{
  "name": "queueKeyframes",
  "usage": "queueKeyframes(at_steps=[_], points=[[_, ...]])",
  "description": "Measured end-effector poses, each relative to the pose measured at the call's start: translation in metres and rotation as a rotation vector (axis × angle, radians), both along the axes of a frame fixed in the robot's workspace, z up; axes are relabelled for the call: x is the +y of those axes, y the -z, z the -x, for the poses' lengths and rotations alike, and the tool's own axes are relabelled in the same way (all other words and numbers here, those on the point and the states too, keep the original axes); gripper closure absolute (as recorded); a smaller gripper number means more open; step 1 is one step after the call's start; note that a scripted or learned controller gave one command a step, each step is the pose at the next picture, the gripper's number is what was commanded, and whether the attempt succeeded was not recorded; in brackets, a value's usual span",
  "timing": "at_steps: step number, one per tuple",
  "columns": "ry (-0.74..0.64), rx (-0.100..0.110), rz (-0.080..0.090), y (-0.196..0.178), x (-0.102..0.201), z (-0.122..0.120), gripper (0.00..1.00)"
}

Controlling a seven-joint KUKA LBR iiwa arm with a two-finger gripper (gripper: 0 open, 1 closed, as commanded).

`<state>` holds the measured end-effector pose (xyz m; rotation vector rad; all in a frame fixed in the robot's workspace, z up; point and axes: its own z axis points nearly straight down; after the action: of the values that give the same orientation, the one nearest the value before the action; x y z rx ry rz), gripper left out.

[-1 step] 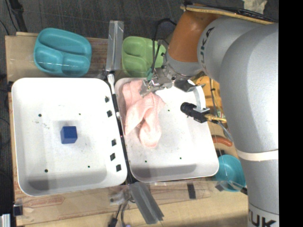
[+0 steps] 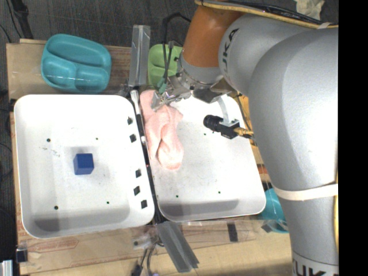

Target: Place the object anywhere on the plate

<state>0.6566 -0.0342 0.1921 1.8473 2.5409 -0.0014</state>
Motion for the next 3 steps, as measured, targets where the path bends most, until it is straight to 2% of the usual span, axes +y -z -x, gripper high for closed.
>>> queueKeyframes(at_steps=[1, 2, 3], points=[[0.171, 0.002, 0.000, -0.025, 0.099, 0.001, 1.00], [0.155, 0.005, 0.002, 0.001, 0.128, 0.086, 1.00], [0.332, -0.002, -0.002, 0.064, 0.208, 0.132, 1.00]])
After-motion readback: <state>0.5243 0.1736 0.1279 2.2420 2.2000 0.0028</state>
